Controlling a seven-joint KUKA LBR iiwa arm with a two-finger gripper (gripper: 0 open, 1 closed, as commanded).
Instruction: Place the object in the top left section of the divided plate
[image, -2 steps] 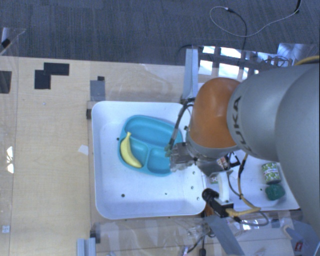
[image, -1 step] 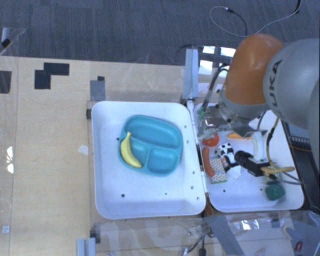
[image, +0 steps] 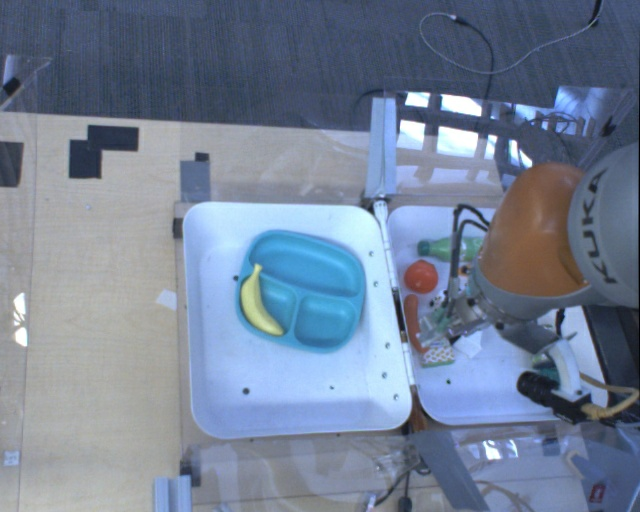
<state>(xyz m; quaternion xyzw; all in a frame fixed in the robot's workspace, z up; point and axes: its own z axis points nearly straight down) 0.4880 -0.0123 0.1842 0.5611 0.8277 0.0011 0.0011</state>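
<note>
A blue divided plate (image: 312, 264) lies in the left white bin (image: 230, 400). A yellow banana (image: 259, 304) rests in the plate's left section, along its rim. My gripper (image: 446, 322) hangs low over the left part of the right bin (image: 490, 395), beneath the arm's orange band. Directly under it lies a small pale packet with a red and green pattern (image: 436, 351). A red tomato (image: 421, 276) sits just behind the gripper, and a red-orange stick-shaped item (image: 411, 320) lies to its left, by the bin's wall.
A green bottle (image: 440, 247) lies at the back of the right bin, partly behind the arm. The rims between the two bins run close to the gripper's left. Open white floor surrounds the plate in the left bin.
</note>
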